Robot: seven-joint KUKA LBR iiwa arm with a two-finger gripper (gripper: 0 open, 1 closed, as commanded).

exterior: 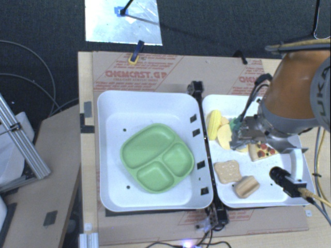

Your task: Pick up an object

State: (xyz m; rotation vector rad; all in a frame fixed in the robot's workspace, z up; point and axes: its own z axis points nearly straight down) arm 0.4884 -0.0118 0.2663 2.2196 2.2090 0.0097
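"CHEMCAST GP" on brown sheet (155,71)

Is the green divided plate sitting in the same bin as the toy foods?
No, the green plate lies alone in the left bin; the foods are in the right bin.

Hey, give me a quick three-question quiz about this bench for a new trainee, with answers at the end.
1. True or false: the green divided plate lies in the left bin.
2. Which item lies nearest the camera-side edge of the right bin? A) corn cob B) bread roll C) pizza slice
3. Fill in: the pincer is over the ____ bin.

Key
1. True.
2. B; the roll sits just below the toast slice.
3. Right; it is low beside the pale yellow piece, and nothing is visibly between its fingers.
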